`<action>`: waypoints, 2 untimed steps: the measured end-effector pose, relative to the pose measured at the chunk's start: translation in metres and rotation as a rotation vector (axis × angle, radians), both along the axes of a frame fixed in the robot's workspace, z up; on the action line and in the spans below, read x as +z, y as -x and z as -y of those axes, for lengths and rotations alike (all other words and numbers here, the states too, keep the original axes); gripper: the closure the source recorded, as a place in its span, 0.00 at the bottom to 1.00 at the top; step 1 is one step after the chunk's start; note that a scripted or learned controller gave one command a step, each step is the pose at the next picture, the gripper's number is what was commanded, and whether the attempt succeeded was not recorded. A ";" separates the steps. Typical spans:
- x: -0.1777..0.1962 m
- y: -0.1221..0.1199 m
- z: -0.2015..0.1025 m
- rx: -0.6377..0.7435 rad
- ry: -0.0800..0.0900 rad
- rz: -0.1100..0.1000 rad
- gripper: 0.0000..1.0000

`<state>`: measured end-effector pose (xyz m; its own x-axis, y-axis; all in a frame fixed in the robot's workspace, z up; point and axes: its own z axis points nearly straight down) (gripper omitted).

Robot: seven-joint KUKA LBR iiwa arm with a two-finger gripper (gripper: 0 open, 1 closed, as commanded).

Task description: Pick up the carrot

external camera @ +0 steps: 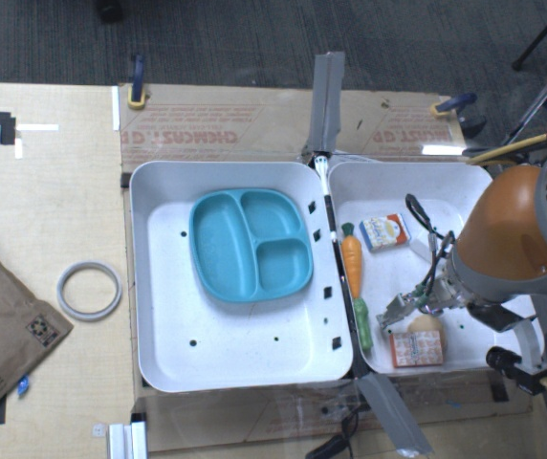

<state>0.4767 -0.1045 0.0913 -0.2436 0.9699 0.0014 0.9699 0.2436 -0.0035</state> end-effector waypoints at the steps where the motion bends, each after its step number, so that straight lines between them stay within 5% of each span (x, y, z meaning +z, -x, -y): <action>1: 0.099 -0.054 -0.084 -0.166 0.002 0.000 0.00; 2: 0.099 -0.007 -0.121 -0.144 0.002 -0.001 0.00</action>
